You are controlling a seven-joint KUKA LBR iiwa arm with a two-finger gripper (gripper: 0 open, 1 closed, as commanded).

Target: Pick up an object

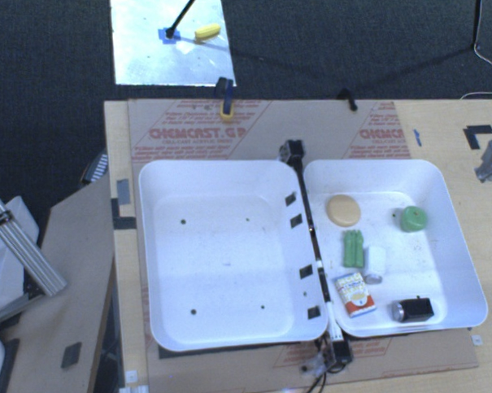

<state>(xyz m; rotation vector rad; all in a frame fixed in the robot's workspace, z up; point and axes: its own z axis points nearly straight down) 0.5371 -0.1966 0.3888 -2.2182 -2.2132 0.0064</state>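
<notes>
The right bin [464, 247] holds several small objects. A tan round disc [343, 210] lies near its back left, and a green round piece [413, 218] sits to the disc's right. A green oblong piece [353, 249] lies beside a small white object [376, 262] in the middle. A red and white box [355, 293] and a black cylinder [412, 310] rest near the front wall. A grey part of my gripper [490, 161] shows at the right edge, outside the bin and apart from all the objects.
The left bin [220, 165] adjoins the right one along a black hinged divider [306, 238]. Both sit on a printed cardboard sheet [194, 129]. A metal plate [142, 58] with a yellow item [208, 32] lies beyond the bench. An aluminium rail [20, 250] stands at left.
</notes>
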